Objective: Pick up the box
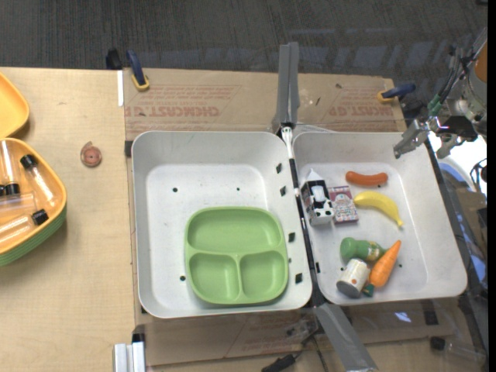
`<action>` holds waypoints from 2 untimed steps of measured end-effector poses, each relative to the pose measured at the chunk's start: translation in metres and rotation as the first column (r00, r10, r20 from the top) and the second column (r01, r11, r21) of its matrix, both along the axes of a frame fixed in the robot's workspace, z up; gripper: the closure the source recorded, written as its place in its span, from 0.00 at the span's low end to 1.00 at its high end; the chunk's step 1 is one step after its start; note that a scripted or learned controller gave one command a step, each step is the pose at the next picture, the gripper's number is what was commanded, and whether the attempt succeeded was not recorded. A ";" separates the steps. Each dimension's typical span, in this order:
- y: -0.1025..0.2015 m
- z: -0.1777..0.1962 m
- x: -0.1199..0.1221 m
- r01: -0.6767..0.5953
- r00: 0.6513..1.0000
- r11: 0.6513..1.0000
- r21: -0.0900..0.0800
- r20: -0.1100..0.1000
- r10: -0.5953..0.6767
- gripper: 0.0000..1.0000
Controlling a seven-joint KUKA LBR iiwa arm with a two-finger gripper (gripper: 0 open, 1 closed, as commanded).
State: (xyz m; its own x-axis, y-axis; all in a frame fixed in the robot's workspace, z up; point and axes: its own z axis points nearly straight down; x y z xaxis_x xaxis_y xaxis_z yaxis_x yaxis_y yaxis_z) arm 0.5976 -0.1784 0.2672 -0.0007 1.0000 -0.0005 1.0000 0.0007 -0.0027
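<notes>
The box (pixel 344 207) is small, pink and white, and lies flat in the right bin (pixel 434 231), left of the middle. A black-and-white carton (pixel 316 201) touches its left side. My gripper (pixel 412 138) hangs over the bin's far right corner, well above and to the right of the box, with nothing seen in it. The arm behind it is partly cut off by the frame's right edge.
In the right bin also lie a red sausage (pixel 366 178), a banana (pixel 380 205), a green toy (pixel 358 249), a carrot (pixel 384 264) and a small can (pixel 353 277). The left bin (pixel 155 208) holds a green divided plate (pixel 236 254). A yellow tray (pixel 27 200) with vials sits far left.
</notes>
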 end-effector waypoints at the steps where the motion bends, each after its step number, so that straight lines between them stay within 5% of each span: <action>1: 0.029 -0.134 0.012 -0.159 0.987 0.987 0.000 0.001 0.159 0.00; 2: 0.064 -0.163 0.010 -0.283 0.959 0.959 -0.001 0.003 0.283 0.00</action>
State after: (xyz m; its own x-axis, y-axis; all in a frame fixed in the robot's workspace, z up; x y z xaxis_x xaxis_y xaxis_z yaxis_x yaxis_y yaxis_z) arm 0.6076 -0.1140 0.1040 -0.2836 0.9589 -0.0014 0.9589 0.2836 0.0005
